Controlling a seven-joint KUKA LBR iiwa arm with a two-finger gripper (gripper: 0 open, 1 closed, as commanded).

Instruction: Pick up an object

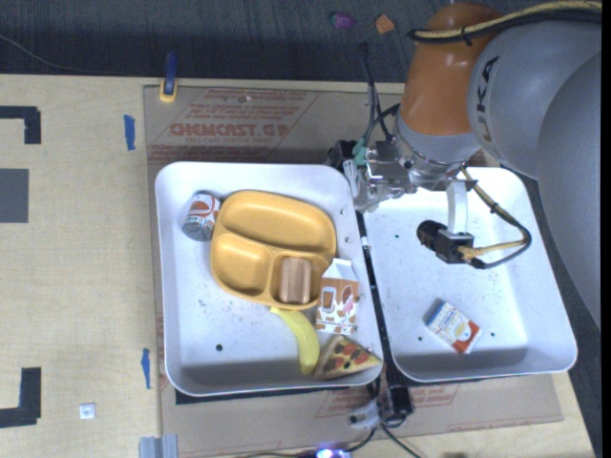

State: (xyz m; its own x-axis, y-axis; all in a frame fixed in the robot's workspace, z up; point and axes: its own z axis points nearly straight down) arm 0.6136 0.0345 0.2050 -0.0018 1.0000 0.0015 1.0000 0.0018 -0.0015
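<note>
Objects for picking lie in both shallow white bins: the left white bin [181, 284] holds a yellow plastic divided plate [258, 232], a small crushed drinks can [200, 215] touching the plate's upper left edge, a yellow banana [304, 340] poking from under the plate's lower edge, a small white and brown carton [338, 296] and a flat toy pizza slice [344, 358] in the lower right corner. The right white bin [535, 342] holds one small white, blue and orange packet [451, 325], lying flat and well apart from everything else. The grey arm's two-finger gripper [372, 175] hangs over the upper end of the divider between the bins; how far it is open I cannot tell, and nothing shows between its fingers. The packet looks the easiest thing to take: light, fairly stiff as card, likely smooth-faced, with bare floor on every side, so a grip across its narrower width should serve. The plate is rigid but broad and slick, best pinched at its rim; the banana is soft and half trapped; the can is light, dented and may roll.
</note>
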